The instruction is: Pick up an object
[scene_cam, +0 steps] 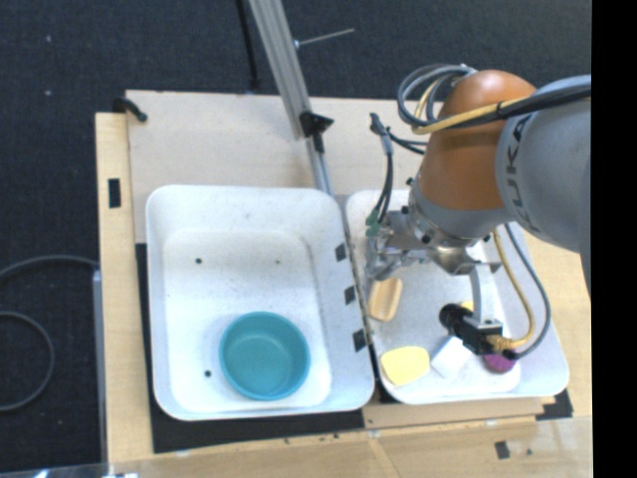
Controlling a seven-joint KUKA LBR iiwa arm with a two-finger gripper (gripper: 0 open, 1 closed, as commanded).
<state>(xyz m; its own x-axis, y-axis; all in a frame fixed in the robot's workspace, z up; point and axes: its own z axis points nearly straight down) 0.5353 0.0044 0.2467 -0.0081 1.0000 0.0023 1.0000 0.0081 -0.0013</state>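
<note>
While the tan oblong block [385, 299] lies lengthwise along the left wall of the right white bin [532, 371], about midway down that wall, the two-finger gripper [378, 270] hangs right over its far end. Contact between the gripper and the tan oblong block: cannot tell, the metal parts overlap it from this angle. Jaws spread or pressed together: cannot tell either, the wrist hides them.

Same bin, near-left corner: flat yellow rounded piece [404, 364], just beside the near end of the tan oblong block, a small gap between them. Small white block [449, 358] sits just right of the yellow piece along the near edge, touching it or almost. Small purple object [501, 363] is further right along the near edge, partly hidden, shape unclear.

Grey arm [542, 167] with orange band [476, 118] reaches in from the right and covers the far half of the right bin.

Left white bin [169, 217]: round teal plastic bowl [264, 355], upright, opening up, close to the near edge, toward the near-right corner, clear of the walls. Few dark specks on that bin's floor.

Both bins sit side by side, rims touching, on the pale wooden bench [219, 137]. Slanted silver aluminium rail [284, 58] runs from the top of the view down to the far edge where the two bins meet. Black cable [30, 317] loops on the dark floor left of the bench.
</note>
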